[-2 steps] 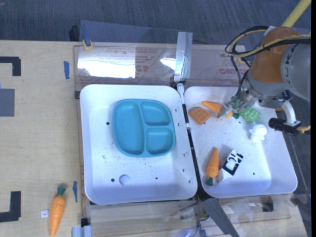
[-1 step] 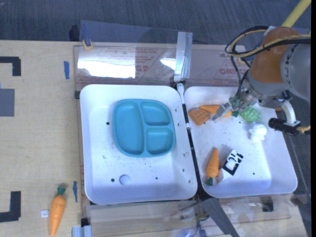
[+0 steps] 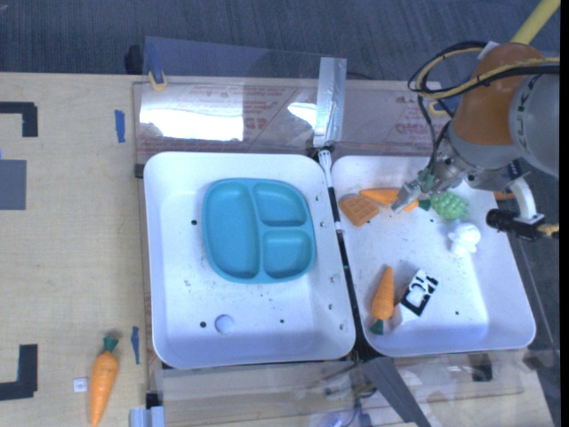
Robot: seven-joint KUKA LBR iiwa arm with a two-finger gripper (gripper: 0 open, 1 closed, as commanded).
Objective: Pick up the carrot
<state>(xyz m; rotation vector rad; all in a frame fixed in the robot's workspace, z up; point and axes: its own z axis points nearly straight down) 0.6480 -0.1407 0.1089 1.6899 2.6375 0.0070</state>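
Right bin point(image 3: 498, 314), carrot point(image 3: 383, 296) at six o'clock beside tagged block point(image 3: 418, 293), gripper point(image 3: 418, 189) at twelve o'clock over orange pieces point(image 3: 366, 205), grip state unclear, well apart from carrot.

Pale wooden bench point(image 3: 62, 265), two white bins side by side.
Left bin point(image 3: 173, 323) and right bin point(image 3: 507, 318) sitting directly on the boards, touching along the middle. Lying loose at the bench's near-left corner, well apart from the bins: a toy carrot point(image 3: 103, 381), green top pointing away. Blue tape strip point(image 3: 119, 125) stuck near the far-left bin corner.
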